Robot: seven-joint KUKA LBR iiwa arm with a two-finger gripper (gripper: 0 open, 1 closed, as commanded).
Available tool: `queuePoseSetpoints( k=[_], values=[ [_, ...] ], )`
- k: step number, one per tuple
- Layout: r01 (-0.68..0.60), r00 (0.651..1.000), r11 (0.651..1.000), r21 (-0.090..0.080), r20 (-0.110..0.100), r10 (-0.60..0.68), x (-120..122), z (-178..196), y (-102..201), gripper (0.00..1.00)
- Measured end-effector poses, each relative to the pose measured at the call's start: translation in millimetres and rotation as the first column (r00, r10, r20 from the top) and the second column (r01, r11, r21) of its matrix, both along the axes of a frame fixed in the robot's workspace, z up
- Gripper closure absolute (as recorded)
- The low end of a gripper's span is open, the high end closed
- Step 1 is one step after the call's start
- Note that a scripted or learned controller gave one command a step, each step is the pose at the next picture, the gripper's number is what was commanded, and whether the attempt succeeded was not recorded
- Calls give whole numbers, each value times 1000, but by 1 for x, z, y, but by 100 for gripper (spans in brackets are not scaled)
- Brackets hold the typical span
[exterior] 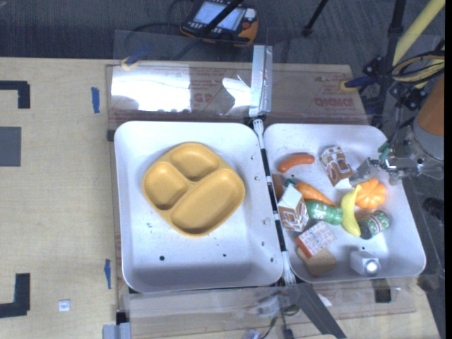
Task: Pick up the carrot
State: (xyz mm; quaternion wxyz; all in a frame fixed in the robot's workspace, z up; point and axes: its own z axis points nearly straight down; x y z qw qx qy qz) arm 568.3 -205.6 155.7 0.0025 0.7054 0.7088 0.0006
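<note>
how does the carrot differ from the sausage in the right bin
The carrot is orange with a green tip at its right end; the sausage is a redder orange all over. The carrot tapers, while the sausage is rounded at both ends. The carrot slants down to the right in the middle of the pile, touching the banana; the sausage rises to the right and lies apart near the bin's upper left. Both are slim, elongated toy foods in the right bin.

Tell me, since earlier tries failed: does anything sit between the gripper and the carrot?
Yes. The gripper is at the right bin's right edge; the carrot lies left of it. A small pumpkin and a banana sit between them.
</note>
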Motion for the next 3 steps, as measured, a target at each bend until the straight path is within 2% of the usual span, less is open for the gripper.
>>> queuePoseSetpoints(
  k=[1, 2, 3],
  values=[
    [-26, 1000, 1000, 14, 3, 26, -1, -58, -5, 0],
    [-27, 1000, 1000, 13, 6, 27, 0, -48, -4, 100],
    [86, 996, 996, 2, -2, -86, -3, 36, 47, 100]
  ],
)
